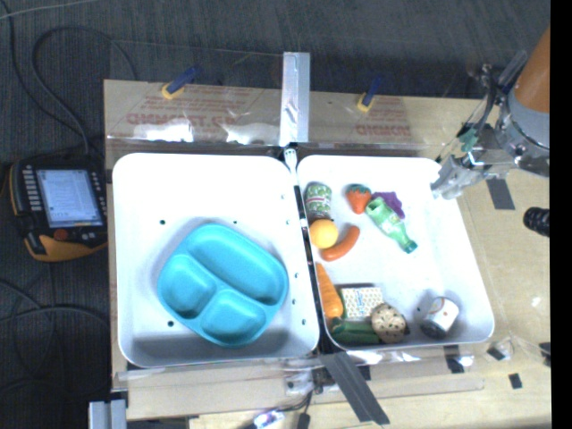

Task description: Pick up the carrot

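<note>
Carrot-wise, the long orange plastic carrot (329, 295) is wedged along the right white bin's (469, 266) 9 o'clock wall beside a patterned box (361, 301), probably just dumped there, while the claw (450, 179) hangs at 2 o'clock, grip state can't tell.

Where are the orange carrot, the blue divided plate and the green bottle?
orange carrot (329, 295), camera view, mid-body.
blue divided plate (273, 271), camera view, right rim.
green bottle (391, 222), camera view, middle of its body.
</note>
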`<action>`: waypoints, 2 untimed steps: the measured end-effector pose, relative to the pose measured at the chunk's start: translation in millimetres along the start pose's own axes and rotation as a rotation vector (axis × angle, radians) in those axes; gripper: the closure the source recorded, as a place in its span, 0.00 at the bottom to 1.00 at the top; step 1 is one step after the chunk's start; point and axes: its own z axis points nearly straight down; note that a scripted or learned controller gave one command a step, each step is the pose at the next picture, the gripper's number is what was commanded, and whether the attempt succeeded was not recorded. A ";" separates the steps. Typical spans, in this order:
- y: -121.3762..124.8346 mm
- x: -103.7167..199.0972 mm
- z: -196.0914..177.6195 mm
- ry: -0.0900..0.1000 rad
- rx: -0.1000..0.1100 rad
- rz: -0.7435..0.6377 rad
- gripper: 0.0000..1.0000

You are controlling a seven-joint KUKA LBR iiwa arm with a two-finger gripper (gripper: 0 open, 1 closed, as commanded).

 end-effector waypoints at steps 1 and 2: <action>-26.9 -57.1 -11.6 -0.004 -0.003 -0.088 1.00; -40.7 9.9 5.0 -0.001 0.002 0.471 1.00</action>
